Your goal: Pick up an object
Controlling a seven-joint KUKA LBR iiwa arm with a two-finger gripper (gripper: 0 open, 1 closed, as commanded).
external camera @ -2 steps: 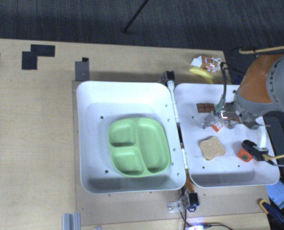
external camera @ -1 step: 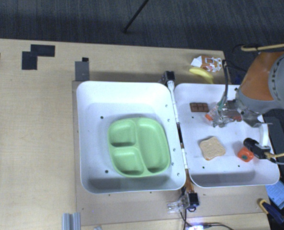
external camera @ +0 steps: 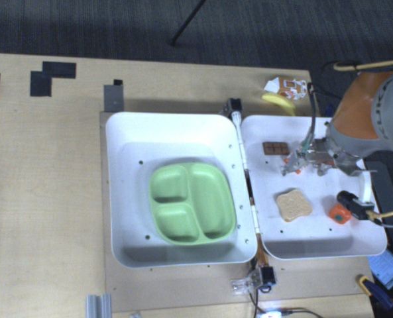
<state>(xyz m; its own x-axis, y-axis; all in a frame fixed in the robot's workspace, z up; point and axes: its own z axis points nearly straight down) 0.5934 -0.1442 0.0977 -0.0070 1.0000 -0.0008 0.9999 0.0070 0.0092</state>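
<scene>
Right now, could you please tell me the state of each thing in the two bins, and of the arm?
green divided plate: flat in the left bin, compartments bare.
toast slice: flat in the right bin, untouched.
brown bar: flat near that bin's far edge.
orange piece: resting near the right rim.
hand: over the right bin, holding nothing visible.

Robotics lab setup. Light wooden bench (external camera: 44, 197) with black tape marks (external camera: 50, 77), two white bins (external camera: 126, 197) bracketed side by side, cables and clips at the bench edge (external camera: 259, 280). Grey arm with orange band (external camera: 355, 111) reaches in. Dark carpet floor (external camera: 116, 12), a stand leg (external camera: 196, 12) across it. Toy food props in the bins.
</scene>
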